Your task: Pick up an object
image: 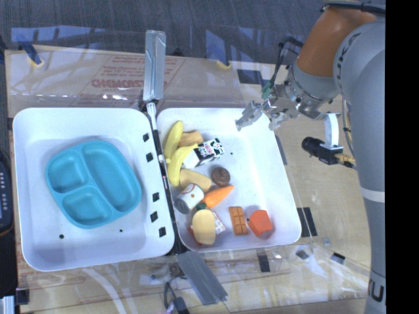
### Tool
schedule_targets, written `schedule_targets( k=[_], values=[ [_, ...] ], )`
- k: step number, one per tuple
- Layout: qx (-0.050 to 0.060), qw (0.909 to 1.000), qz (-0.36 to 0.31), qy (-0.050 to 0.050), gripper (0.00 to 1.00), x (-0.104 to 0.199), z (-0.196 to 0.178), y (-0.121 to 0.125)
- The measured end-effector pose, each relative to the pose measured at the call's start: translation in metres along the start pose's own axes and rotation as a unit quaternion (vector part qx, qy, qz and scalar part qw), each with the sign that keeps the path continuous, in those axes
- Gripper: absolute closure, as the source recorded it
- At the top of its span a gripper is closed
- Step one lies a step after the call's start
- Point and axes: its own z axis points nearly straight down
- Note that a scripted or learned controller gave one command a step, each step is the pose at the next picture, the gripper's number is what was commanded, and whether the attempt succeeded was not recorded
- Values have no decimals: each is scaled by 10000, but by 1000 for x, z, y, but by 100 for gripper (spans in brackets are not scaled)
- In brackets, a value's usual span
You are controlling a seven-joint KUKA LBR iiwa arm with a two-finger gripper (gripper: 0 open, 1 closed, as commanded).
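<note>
The arm (pixel 353 77) comes in from the right, and its gripper (pixel 256 114) hangs over the upper right corner of the right bin (pixel 278 175), above bare white floor near the rim. The fingers are small and blurred against the bin, so I cannot tell whether they are spread or closed; nothing can be seen between them. The things to pick from all lie in this right bin, crowded toward its left and lower parts. Two bananas (pixel 173 150) lie along the left wall, one above the other, with a tan piece (pixel 192 138) touching the upper one. Just right of them sits a small black-and-white carton (pixel 209 150). Below it is a round brown piece (pixel 221 174), and under that a carrot (pixel 216 195) lies slanted, its orange tip pointing up and right. A small white and red object (pixel 190 193) sits beside the carrot's leaf end. Near the bottom wall lie a pale yellow piece (pixel 203 227), a brown waffle-like block (pixel 237 220) and an orange-red chunk (pixel 261 223), side by side. The left bin (pixel 33 227) holds a blue divided plate (pixel 93 182) with three compartments, lying flat in its middle. All the toys are well apart from the gripper.
</note>
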Motion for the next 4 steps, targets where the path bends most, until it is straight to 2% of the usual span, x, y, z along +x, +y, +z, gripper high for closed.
schedule_targets(
  k=[1, 2, 3, 4],
  values=[
    [24, 9959, -905, 13, 0, 73, 119, 20],
    [3, 9924, -1228, 2, 0, 59, 118, 17],
    [19, 9922, -1249, 7, 100, 60, 110, 18],
    [4, 9924, -1228, -2, 100, 62, 141, 24]
  ],
)
